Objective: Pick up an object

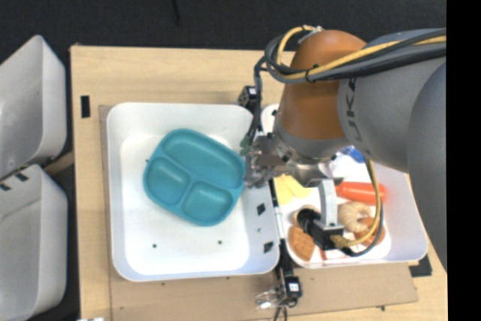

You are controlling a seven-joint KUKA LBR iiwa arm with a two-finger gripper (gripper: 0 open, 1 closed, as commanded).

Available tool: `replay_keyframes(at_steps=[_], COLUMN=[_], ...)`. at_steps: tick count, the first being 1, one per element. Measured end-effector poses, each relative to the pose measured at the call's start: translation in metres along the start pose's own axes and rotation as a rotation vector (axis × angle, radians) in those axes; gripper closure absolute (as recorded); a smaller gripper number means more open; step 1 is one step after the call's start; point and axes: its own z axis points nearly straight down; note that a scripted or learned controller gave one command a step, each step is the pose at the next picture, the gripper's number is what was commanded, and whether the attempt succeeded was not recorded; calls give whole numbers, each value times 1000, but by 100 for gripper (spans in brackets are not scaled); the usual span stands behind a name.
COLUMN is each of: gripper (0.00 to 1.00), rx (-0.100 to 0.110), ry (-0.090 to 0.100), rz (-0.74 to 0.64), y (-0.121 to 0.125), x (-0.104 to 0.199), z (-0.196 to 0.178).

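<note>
Camera view has the jaws [254, 162] at the teal plate's [194, 177] right rim, their state unclear, so I'd pinch that rim squarely before lifting.

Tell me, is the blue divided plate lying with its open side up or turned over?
Open side up: the blue plate shows its three sunken compartments, lying in the left bin.

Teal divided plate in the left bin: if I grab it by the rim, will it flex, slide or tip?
The teal divided plastic plate looks moulded and rigid, so probably little flex. It seems thin and shallow, likely light. Lying flat on the left white bin, whose floor looks smooth, it may slide when nudged rather than tip.
</note>
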Motion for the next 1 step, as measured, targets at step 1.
replay_keyframes(at_steps=[1], gripper=[100], rx=[-3], ry=[1], rz=[-1], y=[9], x=[0], z=[-6])
